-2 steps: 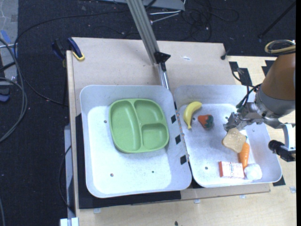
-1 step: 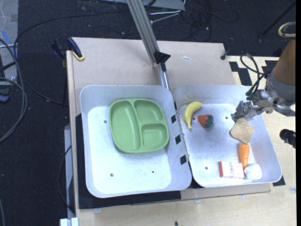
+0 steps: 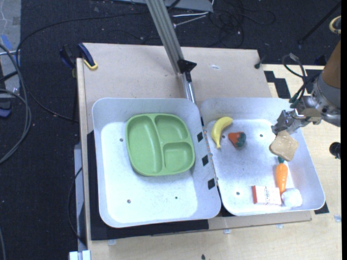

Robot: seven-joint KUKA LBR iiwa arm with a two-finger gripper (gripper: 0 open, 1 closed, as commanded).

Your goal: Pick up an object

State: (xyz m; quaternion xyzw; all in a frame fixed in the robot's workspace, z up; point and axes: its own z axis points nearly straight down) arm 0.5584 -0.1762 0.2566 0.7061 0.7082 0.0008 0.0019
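Note:
The right bin (image 3: 244,196) holds a yellow banana (image 3: 219,129), a small red and green toy (image 3: 237,139), a beige slice-shaped piece (image 3: 283,146), an orange carrot (image 3: 281,176), a red and white box (image 3: 265,194) and a white ball (image 3: 293,197). My gripper (image 3: 286,124) reaches in from the right edge and hangs over the bin's far right side. It sits directly above the top of the beige piece, close to it or touching it. The view does not show the beige piece between its tips.
A green divided plate (image 3: 161,144) lies in the left bin (image 3: 116,199). A grey metal pole (image 3: 165,28) slants down to the ridge between the bins. Cables run over the dark floor around the bench.

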